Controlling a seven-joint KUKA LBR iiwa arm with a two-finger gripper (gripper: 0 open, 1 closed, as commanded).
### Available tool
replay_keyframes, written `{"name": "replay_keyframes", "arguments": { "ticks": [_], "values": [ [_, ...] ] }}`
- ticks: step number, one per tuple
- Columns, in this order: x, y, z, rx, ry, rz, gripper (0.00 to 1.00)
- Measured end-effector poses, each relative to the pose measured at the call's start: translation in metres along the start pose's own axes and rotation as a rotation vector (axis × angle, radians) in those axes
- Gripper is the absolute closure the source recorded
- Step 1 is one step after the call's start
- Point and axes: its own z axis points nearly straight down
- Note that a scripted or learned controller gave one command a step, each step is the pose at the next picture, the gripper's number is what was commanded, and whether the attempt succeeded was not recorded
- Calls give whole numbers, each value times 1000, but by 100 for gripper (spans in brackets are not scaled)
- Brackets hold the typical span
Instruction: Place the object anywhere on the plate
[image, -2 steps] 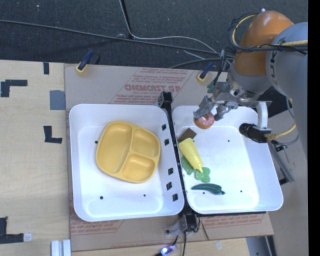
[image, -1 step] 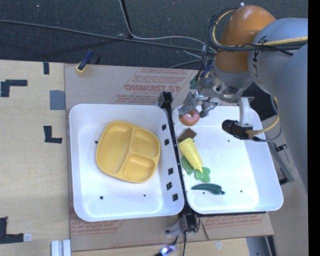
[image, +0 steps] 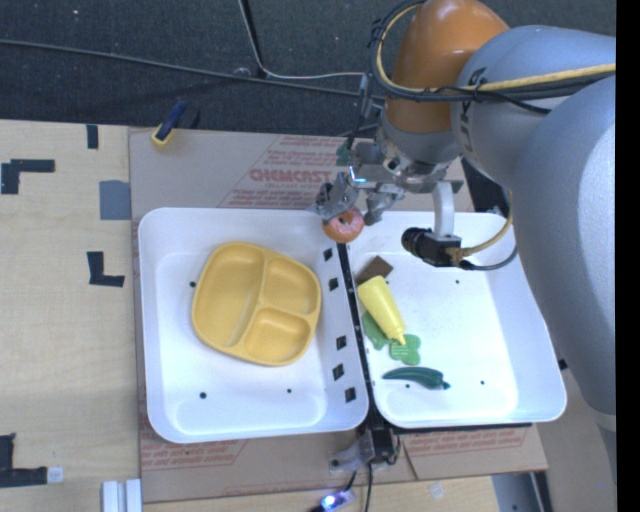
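Observation:
A yellow divided plate (image: 256, 302) lies in the left white bin (image: 170, 400). My gripper (image: 346, 208) hangs over the far end of the wall between the two bins, to the upper right of the plate. Its fingers are shut on a small round orange-pink toy, like a doughnut or peach (image: 344, 226), held just above the bin rims.
The right bin (image: 500, 340) holds a yellow bottle-shaped toy (image: 383, 307), a brown piece (image: 374, 269), a light green piece (image: 392, 344) and a dark green pepper-like toy (image: 416, 377). The grey arm fills the upper right. A blue and yellow item (image: 169, 124) lies beyond the bins.

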Motion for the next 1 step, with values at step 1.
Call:
{"name": "replay_keyframes", "arguments": {
  "ticks": [1],
  "values": [
    [63, 5, 5, 0, -1, 1, 100]
  ]
}}
